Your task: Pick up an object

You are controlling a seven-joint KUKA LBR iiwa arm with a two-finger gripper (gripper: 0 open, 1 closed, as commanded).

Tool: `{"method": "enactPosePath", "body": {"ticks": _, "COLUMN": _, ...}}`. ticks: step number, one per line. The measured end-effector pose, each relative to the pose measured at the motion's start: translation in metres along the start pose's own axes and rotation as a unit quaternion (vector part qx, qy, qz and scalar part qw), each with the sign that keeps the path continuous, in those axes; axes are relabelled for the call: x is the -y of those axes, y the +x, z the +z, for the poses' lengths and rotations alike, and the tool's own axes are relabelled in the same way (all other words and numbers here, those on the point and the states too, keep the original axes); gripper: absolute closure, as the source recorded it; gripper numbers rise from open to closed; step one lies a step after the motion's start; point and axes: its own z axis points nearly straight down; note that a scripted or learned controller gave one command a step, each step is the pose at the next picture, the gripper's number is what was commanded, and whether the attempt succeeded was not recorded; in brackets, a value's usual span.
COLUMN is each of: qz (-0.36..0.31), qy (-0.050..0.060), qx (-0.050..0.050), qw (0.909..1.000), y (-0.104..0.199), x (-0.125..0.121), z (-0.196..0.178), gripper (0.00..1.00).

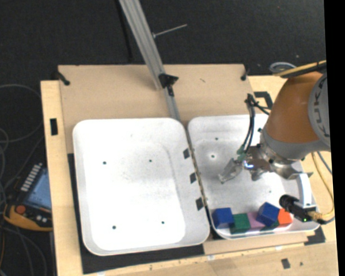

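Room: dark floor with loose cables around a pale wooden tabletop [129, 90]; a handheld control unit [31, 197] lies off to the left of the view.
Surface: two shallow white bins side by side; the left bin [134, 182] and the right bin [218, 132], with a slanted metal rail [147, 40] rising behind them.
My arm: I reach in from the right, orange band [292, 108] above the wrist, over the right bin.
My pincer [232, 170]: hovering over the bare middle of the right bin, fingers parted, nothing between them.
Objects: a row of small blocks along the near wall of the right bin: a blue block [223, 216], a green block [241, 222], a purple block [256, 221], a second blue block [268, 212] and an orange block [284, 217].
Gap: the blocks sit near my pincer but apart from it, toward the near edge.
Progress: I judge the task barely begun; nothing is grasped or lifted.
Left to do: choose a block, come down around it, close and raise it.
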Motion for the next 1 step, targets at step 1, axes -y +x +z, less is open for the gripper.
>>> {"method": "enactPosePath", "body": {"ticks": 1, "qz": -0.003, "qy": -0.009, "qx": 0.002, "qw": 1.0000, "y": -0.0051, "x": 0.0048, "z": -0.1207, "gripper": 0.00}}
